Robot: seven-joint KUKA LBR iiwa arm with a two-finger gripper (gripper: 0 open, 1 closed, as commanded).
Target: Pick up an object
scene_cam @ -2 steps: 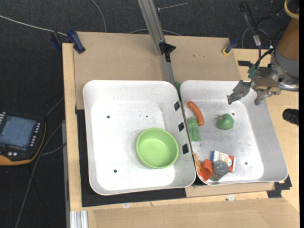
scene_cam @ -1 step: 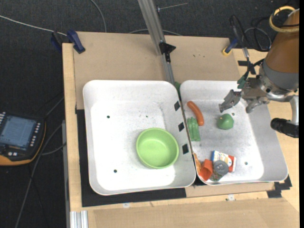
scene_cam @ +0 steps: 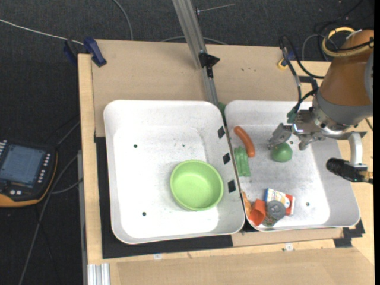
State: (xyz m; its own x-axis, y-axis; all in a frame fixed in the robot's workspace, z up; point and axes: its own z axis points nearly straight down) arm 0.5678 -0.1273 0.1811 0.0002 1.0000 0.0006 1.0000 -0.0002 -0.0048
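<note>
From the camera view, the step in hand looks like the approach to a grasp: the end effector (scene_cam: 292,136) hangs in the right bin (scene_cam: 332,209), fingers spread, just above a green ball (scene_cam: 282,153) and perhaps touching its top (hard to tell). Nothing sits between the fingers. The next move calls for lowering astride the ball, then closing and lifting.

bowl (scene_cam: 196,184) in left bin (scene_cam: 124,117), ball (scene_cam: 282,153) perhaps right
</note>
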